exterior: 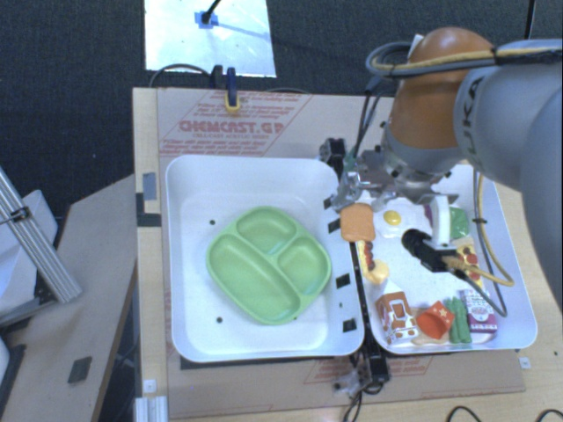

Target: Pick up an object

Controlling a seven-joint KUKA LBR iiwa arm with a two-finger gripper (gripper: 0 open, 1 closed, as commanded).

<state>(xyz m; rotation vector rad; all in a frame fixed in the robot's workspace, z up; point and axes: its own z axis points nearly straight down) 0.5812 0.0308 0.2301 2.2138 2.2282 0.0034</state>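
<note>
i see the grey arm reaching in over the right bin (519, 323), its claw (356, 192) low at that bin's near-left corner, close to the divide between the two bins. just below the claw sits an orange-brown toy bread slice (357, 223), touching or nearly touching the claw's tip. i cannot tell whether the claw is open or closed, nor whether the slice is between its tips. so i judge the pick as not yet shown done: the approach looks made, the grasp and lift remain. the slice looks roughly squarish, its slightly longer axis running away from the claw toward the lower edge of the bin. further below the claw lie other small toys. to the claw's left, in the left bin (189, 323), lies a green divided plate (268, 265).
</note>
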